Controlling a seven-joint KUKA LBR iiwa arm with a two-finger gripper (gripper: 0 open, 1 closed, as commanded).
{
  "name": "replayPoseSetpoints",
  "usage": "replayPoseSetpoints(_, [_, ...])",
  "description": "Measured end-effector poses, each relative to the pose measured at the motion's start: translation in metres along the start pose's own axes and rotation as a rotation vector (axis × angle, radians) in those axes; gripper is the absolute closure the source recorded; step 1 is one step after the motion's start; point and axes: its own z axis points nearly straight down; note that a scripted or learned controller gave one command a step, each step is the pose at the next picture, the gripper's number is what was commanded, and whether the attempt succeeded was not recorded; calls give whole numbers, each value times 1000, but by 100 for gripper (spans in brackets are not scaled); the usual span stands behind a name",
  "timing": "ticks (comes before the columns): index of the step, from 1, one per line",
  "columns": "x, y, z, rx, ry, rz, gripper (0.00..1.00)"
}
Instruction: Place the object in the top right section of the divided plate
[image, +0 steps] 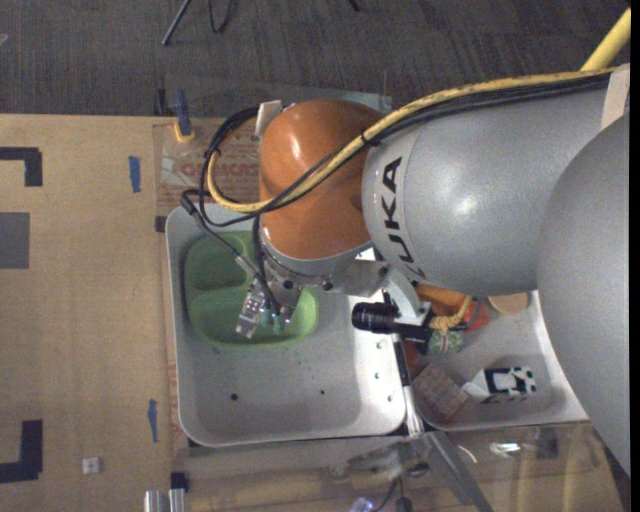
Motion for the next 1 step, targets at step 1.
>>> replayPoseSetpoints(1, [-62,-49,3,-1,-3,-327,100])
